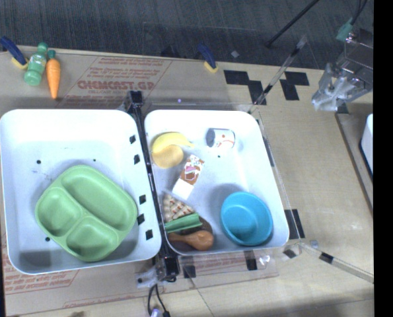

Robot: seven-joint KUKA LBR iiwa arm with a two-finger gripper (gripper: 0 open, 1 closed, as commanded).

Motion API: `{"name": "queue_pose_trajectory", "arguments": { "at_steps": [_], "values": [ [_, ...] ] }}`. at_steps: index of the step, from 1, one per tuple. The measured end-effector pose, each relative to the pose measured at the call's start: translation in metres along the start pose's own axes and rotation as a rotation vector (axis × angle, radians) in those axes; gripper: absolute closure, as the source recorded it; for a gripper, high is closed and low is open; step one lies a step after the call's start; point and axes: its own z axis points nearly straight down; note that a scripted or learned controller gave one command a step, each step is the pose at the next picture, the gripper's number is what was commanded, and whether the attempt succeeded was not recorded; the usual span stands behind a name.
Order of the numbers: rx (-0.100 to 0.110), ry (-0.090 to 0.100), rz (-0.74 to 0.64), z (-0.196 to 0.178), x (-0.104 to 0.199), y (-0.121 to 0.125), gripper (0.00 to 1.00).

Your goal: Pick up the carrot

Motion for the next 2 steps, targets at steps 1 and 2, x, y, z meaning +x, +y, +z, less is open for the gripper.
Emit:
{"name": "queue_pose_trajectory", "arguments": {
  "at_steps": [1,2],
  "values": [
    [0.000,0.000,-0.001,0.000,0.000,0.000,0.00],
    [0.004,-0.005,-0.007,-0.011,0.000,0.000,1.00]
  ]
}}
